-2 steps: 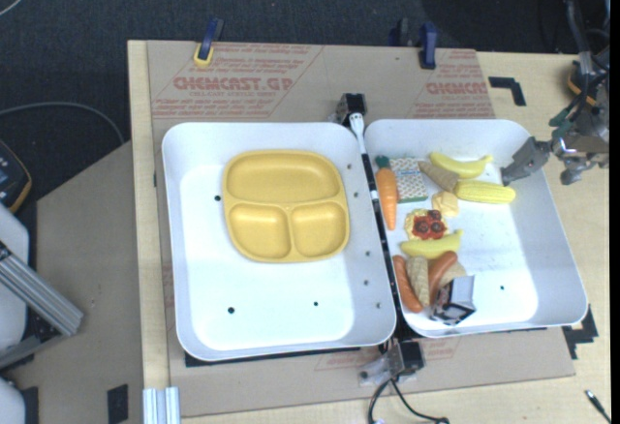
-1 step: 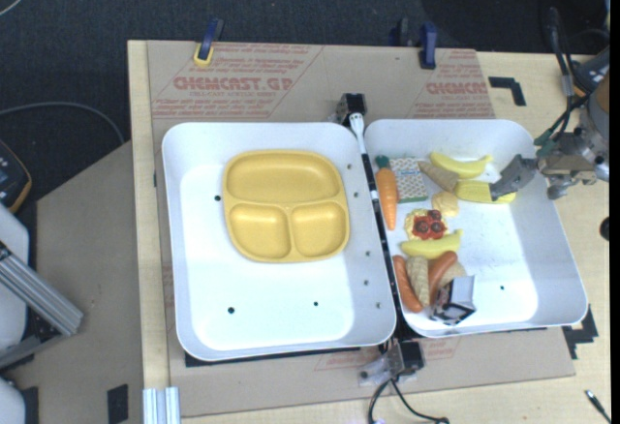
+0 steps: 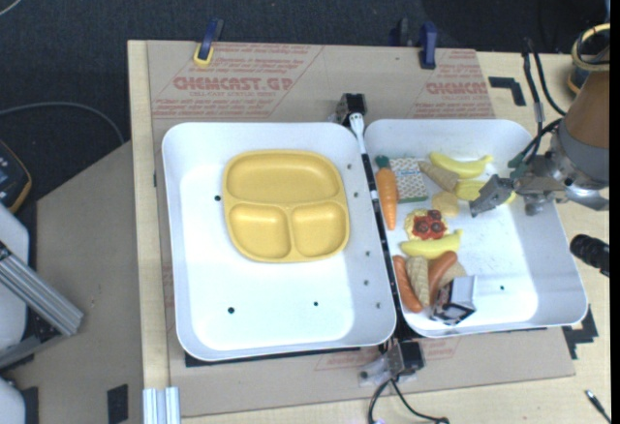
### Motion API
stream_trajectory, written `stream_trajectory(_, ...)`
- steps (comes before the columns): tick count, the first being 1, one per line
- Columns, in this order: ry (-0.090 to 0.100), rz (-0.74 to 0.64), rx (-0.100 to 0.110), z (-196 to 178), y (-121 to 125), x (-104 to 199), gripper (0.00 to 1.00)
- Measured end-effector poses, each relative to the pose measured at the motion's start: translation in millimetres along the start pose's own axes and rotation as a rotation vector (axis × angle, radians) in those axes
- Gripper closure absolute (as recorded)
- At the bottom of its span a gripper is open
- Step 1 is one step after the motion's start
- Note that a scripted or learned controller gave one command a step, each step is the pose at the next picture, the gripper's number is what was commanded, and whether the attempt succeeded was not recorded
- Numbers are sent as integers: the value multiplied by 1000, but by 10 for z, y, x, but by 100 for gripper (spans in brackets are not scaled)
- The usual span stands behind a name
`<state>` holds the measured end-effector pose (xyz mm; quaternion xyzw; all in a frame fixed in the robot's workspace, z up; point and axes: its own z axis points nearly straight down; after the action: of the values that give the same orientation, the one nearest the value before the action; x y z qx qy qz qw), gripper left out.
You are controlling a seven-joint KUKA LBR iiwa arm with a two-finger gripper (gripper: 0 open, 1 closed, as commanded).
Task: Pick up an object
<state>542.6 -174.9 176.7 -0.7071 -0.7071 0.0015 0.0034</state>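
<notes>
On the left side: the left bin (image 3: 194, 248) held a yellow divided plate (image 3: 286, 204), lying well apart from the arm's reach.
Dividing edge: an orange carrot (image 3: 387, 196) lay just inside the right bin (image 3: 552, 287), its long axis running along the shared wall.
Food cluster: a pizza slice (image 3: 428, 223), a small banana (image 3: 430, 244), sausages (image 3: 418, 279) and a dark block (image 3: 455, 300) crowded the bin's left half, touching one another.
Nearest target: a yellow banana (image 3: 461, 164) lay at the top of the cluster, its long axis roughly crosswise in the view, just left of and slightly above the tool.
Tool: the gripper (image 3: 504, 190) hung over the right bin with its fingers spread and nothing between them.
Open room: bare white floor lay under and to the right of the gripper, so a short leftward reach looked unobstructed; the packed cluster left little clearance for the fingers.
</notes>
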Motion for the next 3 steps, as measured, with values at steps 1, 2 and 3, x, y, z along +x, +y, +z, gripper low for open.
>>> stream_trajectory(1,0,0,-1,629,22,-26,0)
stream_trajectory(2,-1,0,-2,939,20,-17,0)
stream_trajectory(3,-3,1,-8,813,29,-24,100)
